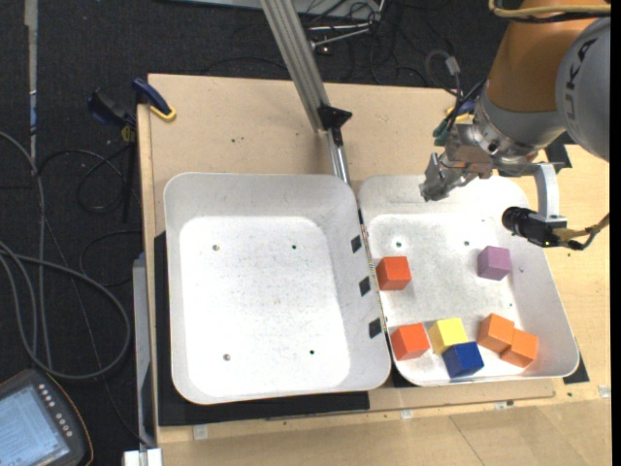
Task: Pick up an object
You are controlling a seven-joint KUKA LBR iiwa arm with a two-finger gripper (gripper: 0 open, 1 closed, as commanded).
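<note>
The right bin point(427, 226) holds several small blocks. An orange block point(393, 273) lies near its left wall and a purple block point(494, 262) toward the right. Along the front lie an orange block point(410, 340), a yellow block point(448, 333), a blue block point(463, 358) and two more orange blocks point(509, 340). My gripper point(437, 186) hangs over the back edge of the right bin, well above and behind the blocks, with nothing seen in it.
The left bin point(260, 280) sits beside the right one. A slanted metal pole point(301, 56) crosses the back of the bench. A black camera part point(529, 224) juts from the wrist. Clamps point(136, 105) sit at the bench's back left corner.
</note>
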